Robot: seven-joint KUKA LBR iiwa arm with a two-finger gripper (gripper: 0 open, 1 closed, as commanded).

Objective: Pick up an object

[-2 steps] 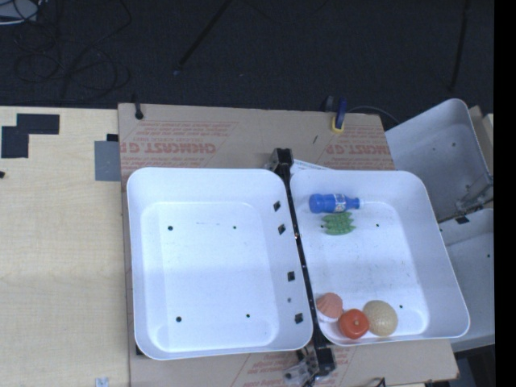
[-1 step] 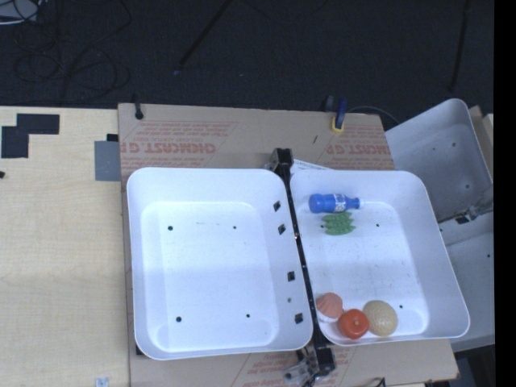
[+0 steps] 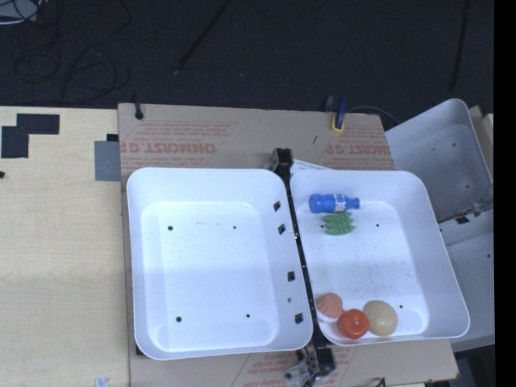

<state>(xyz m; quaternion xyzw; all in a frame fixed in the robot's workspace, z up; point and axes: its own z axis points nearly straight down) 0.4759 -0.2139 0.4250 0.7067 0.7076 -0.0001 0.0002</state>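
While my tool's state is something I cannot tell from above, the bins read plainly.
Camera view, right bin (image 3: 419, 240): blue bottle (image 3: 333, 203) lying flat near the far wall, green piece (image 3: 339, 224) just beside it.
Near corner: pink ball (image 3: 328, 304), red ball (image 3: 353, 323), tan ball (image 3: 380, 317) clustered, likely rolled together.
Left bin (image 3: 153, 256): bare floor.
Best pick, I judge: bottle, apart from walls.
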